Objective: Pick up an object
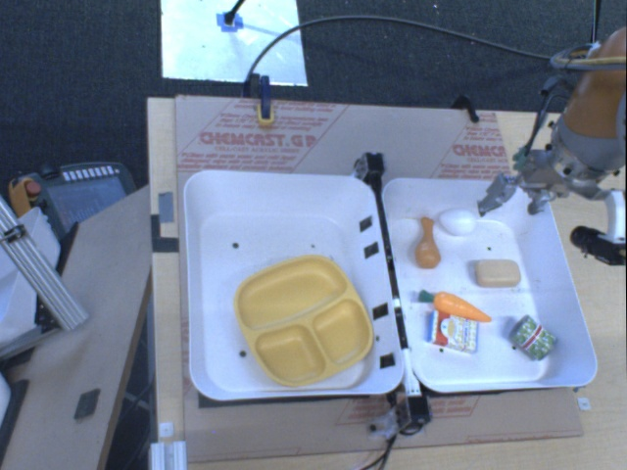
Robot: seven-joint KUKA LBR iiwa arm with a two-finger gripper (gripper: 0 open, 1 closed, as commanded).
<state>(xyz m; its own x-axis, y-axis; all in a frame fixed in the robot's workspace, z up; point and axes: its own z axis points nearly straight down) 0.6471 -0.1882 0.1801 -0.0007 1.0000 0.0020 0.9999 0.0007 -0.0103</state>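
- Objects for picking number six, all loose in the right-hand bin (568, 262), one of each kind.
- Nearest the camera lie a small green-patterned can (532, 338) on its side toward the bin's right front corner, and a small carton (453, 331) with red and white print, left of the can and well apart from it.
- One toy carrot (460, 306), orange with a green tip at its left end, lies just behind the carton and touches its top edge.
- One tan block (498, 273) like a slice of bread sits farther back, right of centre.
- One brown pear-shaped piece (427, 246) lies left of the block, its narrow neck pointing away from the camera.
- One white egg-like thing (457, 222) rests just right of that neck, near the bin's back wall.
- The left-hand bin (211, 204) holds a single yellow tray (303, 318) with three compartments, set toward its front.
- Both bins, two in all, sit side by side on the bench (607, 292).
- Farthest back, the end effector (517, 195) hangs over the right bin's back right part, just right of the egg-like thing; its two fingers are spread apart, with nothing between them and touching nothing that can be made out.
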